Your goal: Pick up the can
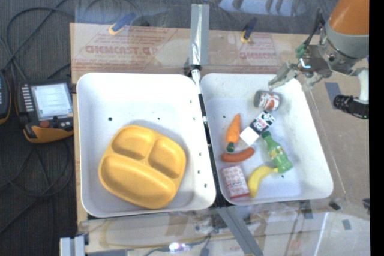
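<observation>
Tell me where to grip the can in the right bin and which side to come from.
The can lies on its side near the right bin's far wall, metal end facing left. Probably best to grip across its round body at mid-length, coming straight down from above. The gripper hangs just up-right of it, and the black-and-white box nearby is apart.

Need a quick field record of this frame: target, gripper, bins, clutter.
target: can, lying on its side near the far edge of the right bin
gripper: above the right bin's far right corner, fingers open, apart from the can, holding nothing
left bin: holds a yellow divided tray
right bin clutter: carrot, sausage, banana, green bottle, black and white carton, pink packet
task state: can not yet grasped
</observation>
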Action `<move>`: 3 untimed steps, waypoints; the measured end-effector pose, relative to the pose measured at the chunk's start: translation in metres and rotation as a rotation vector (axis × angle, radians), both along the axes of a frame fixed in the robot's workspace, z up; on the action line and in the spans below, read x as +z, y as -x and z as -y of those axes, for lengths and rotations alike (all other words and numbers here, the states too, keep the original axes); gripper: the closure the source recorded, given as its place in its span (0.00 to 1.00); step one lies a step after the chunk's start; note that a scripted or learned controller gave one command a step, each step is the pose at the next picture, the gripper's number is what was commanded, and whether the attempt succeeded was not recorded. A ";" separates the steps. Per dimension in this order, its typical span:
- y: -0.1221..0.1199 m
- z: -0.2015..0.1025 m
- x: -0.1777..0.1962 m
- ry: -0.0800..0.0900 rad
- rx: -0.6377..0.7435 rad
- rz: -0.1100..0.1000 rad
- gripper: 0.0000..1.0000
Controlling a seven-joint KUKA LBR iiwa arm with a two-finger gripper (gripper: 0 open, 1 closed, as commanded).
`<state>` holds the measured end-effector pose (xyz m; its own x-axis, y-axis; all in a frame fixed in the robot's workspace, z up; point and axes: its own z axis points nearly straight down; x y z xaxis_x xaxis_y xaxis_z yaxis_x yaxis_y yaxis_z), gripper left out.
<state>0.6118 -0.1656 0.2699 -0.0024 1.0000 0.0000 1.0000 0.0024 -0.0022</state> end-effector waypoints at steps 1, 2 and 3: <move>0.007 0.002 -0.135 0.000 0.036 -0.001 0.00; 0.058 0.000 -0.074 0.000 -0.083 -0.001 0.00; 0.057 -0.001 -0.066 -0.002 -0.082 -0.002 1.00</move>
